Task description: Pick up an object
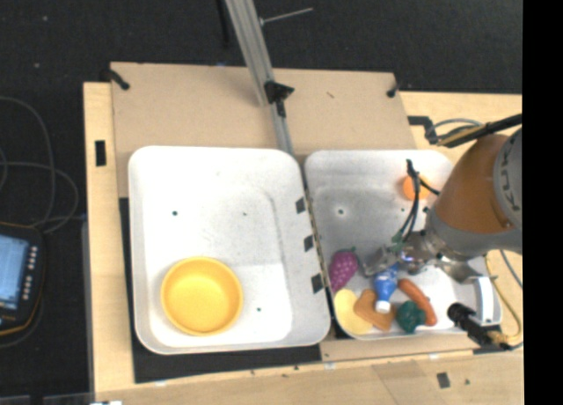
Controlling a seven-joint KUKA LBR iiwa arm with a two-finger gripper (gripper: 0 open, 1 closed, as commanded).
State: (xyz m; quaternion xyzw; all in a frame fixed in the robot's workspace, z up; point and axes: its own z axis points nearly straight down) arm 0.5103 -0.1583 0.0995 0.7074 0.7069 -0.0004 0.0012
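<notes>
Several small toys lie in the near end of the right bin (352, 183): a purple grape bunch (343, 265), a blue bottle (384, 288), an orange carrot (419, 298), a green piece (408, 315), a yellow piece (345, 300) and a tan piece (367, 310). An orange ball (408, 187) sits farther back, partly behind the arm. My gripper (385, 261) hangs low over the pile, just above the blue bottle and to the right of the grapes. Nothing visibly sits in its grasp.
The left bin (211, 192) holds a yellow bowl (201, 295) in its near left corner. A metal pole (255, 51) slants up from between the bins. The arm's orange band (475, 187) covers the right bin's right side. Cables trail at the bench's right edge.
</notes>
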